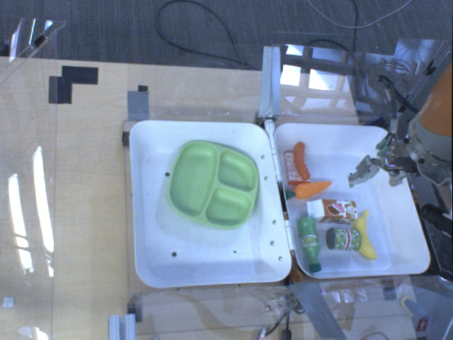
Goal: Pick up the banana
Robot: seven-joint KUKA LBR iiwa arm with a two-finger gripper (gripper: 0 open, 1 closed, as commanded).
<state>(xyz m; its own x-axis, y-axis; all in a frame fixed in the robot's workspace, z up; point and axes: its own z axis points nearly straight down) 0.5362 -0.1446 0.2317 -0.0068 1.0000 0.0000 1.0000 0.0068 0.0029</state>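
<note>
The yellow banana [364, 234] lies near the front of the right bin [403, 225], touching a small can with a green label [343, 239]. My gripper [377, 173] hangs over the right bin's middle right part, up and to the right of the banana and apart from it. Its fingers [361, 171] are spread with nothing between them.
The right bin also holds a red sausage [301, 160], an orange carrot [312, 188], a small red-and-white box [339, 210], a green bottle [308, 241] and a red packet [290, 167]. A green divided plate [213, 183] sits in the left bin [152, 253].
</note>
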